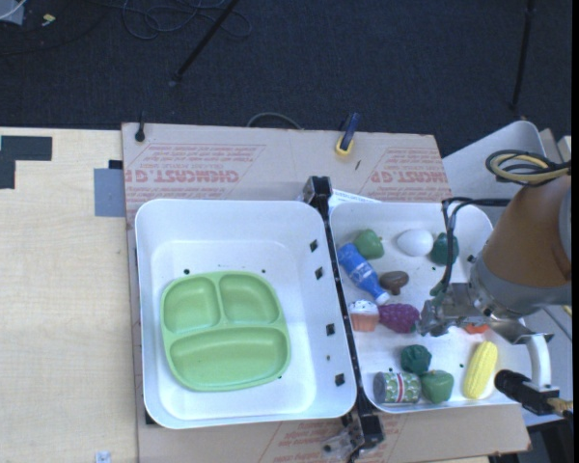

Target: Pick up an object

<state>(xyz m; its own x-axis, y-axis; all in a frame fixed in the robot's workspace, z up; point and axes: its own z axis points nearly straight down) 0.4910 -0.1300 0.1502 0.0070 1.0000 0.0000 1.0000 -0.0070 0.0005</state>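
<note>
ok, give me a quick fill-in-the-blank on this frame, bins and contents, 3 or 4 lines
1. The green divided tray lies in the ____ bin of the camera view.
2. That tray has ____ compartments.
3. The corn cob near the right bin's front edge is ____ in colour.
4. The gripper sits right beside the ____ grape bunch.

Missing words: left; three; yellow; purple
</note>
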